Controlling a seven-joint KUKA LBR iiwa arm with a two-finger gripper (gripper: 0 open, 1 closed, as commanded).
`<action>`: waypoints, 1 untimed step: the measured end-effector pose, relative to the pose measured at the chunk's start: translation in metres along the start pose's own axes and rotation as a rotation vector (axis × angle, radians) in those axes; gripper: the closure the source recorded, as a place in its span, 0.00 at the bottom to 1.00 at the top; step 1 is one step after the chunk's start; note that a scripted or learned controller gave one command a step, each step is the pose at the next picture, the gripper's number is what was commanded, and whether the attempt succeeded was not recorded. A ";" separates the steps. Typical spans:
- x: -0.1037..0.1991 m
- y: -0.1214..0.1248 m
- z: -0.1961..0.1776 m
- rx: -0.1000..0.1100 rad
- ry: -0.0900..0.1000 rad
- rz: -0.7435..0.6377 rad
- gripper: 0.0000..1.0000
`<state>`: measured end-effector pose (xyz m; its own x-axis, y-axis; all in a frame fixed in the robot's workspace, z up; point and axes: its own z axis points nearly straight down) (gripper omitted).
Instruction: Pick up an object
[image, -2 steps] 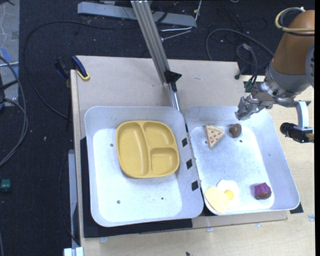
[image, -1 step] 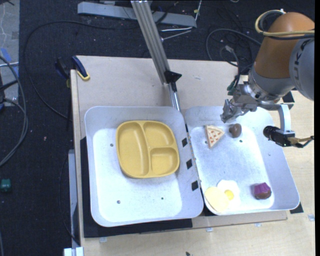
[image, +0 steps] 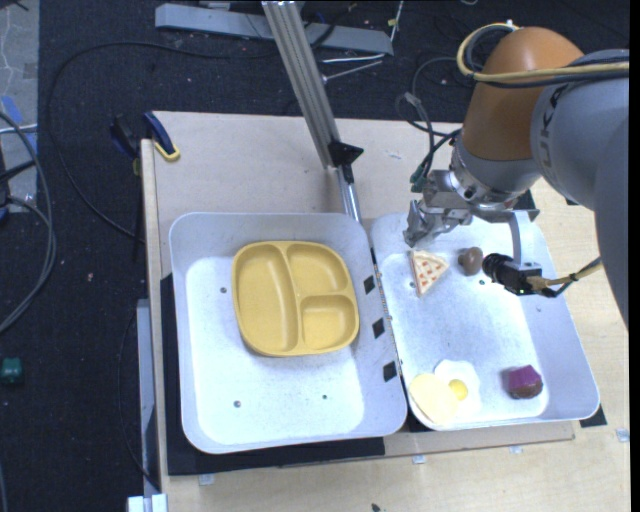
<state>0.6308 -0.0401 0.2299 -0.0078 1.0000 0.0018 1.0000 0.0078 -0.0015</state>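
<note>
My gripper (image: 424, 230) hangs over the far left corner of the right bin (image: 500, 320), just above and behind a pizza slice (image: 428, 271) that lies flat on the bin floor. Nothing is seen held in it. A small brown ball (image: 470, 260) sits to the right of the slice. Near the front of the same bin lie a fried egg (image: 444, 392) and a purple lump (image: 523, 381).
A yellow divided plate (image: 296, 297) rests in the left bin (image: 200, 340). A slanted metal post (image: 315, 100) rises from between the bins at the back. A black cable fitting (image: 510, 272) hangs off the wrist over the right bin.
</note>
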 end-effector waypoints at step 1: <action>0.054 -0.001 -0.010 -0.003 0.000 -0.001 1.00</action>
<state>0.6296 0.0144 0.2403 -0.0084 1.0000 0.0018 1.0000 0.0084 0.0016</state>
